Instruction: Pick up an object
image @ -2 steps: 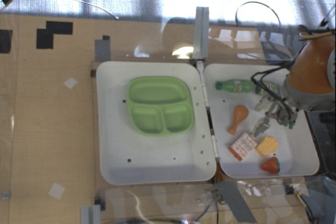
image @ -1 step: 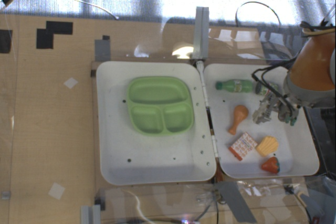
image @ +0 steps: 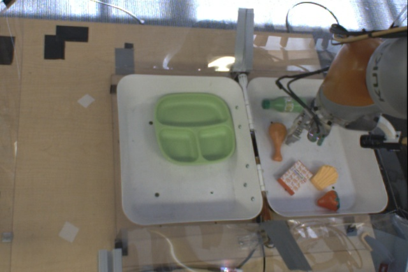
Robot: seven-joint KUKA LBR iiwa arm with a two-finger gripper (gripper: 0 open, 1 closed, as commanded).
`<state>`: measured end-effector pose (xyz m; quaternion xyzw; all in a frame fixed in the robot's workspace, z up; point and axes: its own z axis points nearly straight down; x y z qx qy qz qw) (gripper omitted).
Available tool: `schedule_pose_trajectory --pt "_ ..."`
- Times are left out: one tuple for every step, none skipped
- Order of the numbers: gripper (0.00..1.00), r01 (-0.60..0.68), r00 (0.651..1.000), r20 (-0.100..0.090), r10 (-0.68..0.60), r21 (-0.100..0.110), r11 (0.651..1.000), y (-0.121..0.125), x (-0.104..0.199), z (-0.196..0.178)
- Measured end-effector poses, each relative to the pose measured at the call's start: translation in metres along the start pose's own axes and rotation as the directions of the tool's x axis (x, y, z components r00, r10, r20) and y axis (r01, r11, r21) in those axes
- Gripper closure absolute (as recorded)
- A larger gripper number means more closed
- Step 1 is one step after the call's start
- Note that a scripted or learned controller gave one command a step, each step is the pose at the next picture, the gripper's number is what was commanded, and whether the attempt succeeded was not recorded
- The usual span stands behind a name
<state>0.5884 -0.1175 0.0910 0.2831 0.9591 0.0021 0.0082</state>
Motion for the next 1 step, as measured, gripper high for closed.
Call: schedule_pose_trajectory --pt "1.0 0.043 0.999 0.001 -0.043 -0.003 0.999 0.0688 0.0146 -0.1005"
